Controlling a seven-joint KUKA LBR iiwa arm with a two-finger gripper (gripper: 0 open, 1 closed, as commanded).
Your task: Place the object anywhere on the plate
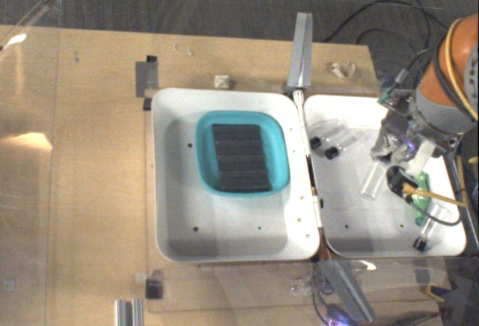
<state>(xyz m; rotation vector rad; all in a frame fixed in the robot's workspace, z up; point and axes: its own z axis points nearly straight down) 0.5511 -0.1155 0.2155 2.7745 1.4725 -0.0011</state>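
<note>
Two bins side by side on the bench (75,167). Left bin (172,235): plate (206,160) in its upper middle, ridged block (239,158) on the plate. Right bin (348,231): small loose items along its right side, arm (449,85) above them.

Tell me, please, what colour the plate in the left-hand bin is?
Turquoise plate, with a dark ribbed centre, seen in the camera view.

Glossy teal plastic plate (242,152), smooth white bins (172,190), matt wooden bench (75,167).
</note>
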